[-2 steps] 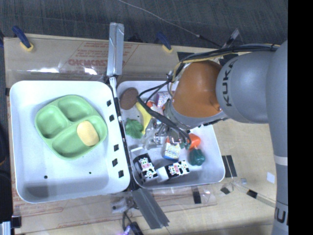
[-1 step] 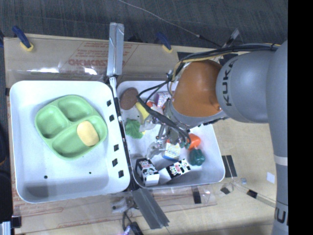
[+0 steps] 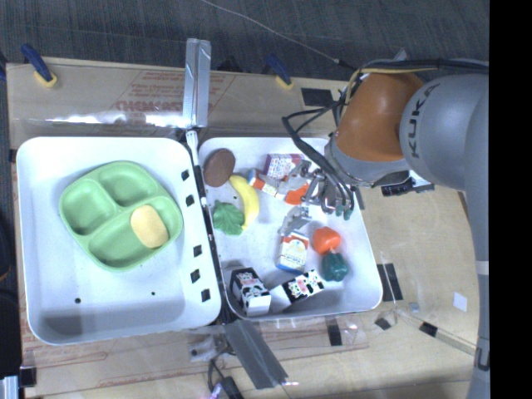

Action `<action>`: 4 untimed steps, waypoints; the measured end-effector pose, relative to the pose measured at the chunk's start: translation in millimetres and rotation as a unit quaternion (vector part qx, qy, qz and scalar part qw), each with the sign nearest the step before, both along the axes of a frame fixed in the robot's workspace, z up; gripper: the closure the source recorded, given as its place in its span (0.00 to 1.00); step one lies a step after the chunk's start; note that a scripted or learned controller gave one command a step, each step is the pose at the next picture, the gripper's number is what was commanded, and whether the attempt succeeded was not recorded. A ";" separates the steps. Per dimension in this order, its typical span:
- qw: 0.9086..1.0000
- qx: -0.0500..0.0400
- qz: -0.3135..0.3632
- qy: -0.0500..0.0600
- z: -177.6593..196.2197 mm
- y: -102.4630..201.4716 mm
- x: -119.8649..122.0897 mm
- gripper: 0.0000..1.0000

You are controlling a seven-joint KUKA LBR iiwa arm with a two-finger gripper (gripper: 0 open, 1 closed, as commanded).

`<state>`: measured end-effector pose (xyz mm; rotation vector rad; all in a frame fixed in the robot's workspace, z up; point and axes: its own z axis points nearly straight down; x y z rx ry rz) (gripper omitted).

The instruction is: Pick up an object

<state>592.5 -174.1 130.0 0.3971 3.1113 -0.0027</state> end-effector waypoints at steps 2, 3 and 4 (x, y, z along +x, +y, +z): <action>0.999 0.001 -0.046 -0.001 -36.5 27.3 -90.7 0.00; 0.993 0.002 -0.118 0.001 -24.2 76.0 -30.5 0.00; 0.989 0.001 -0.146 0.001 -37.8 81.1 -10.4 0.00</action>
